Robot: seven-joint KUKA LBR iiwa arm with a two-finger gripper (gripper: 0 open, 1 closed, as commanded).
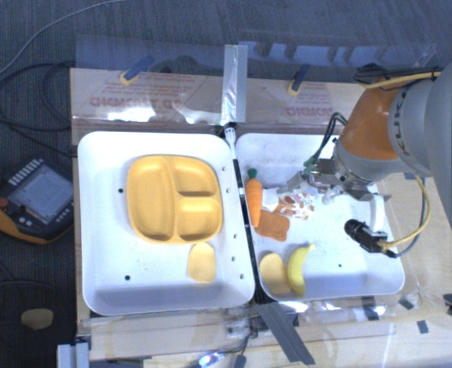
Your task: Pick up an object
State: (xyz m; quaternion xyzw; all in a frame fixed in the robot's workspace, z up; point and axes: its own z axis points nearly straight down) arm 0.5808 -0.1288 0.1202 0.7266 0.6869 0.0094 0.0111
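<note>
A wooden bench [410, 267] carries two shallow white plastic bins side by side, seen from above at a slant. The left-hand white bin [103, 205] holds a yellow sectioned plastic tray [174, 198] and, just below that tray, a pale yellow rounded block [201, 263].

The right-hand white bin [364, 271] serves as the landmark here. A grey arm with an orange band [375, 125] reaches in over its upper right corner. The claw [309, 190] hangs over the bin's upper middle; its two fingers are lost against a small white packet with red markings [296, 204] directly under it, so I cannot tell whether it is wide, narrow, or holding anything.

Along the bin's left wall lies an orange toy carrot [253, 198], long axis running up and down the bin. Touching it, nearer the centre, is an orange-brown flat square piece [272, 225]. In the bin's lower left sit a pale yellow round fruit [272, 271] and a yellow toy banana [297, 267], just beside each other.

The packet is likely the nearest target: it lies right below the claw, slightly toward the bin's left wall. The carrot lies further that same way.
</note>
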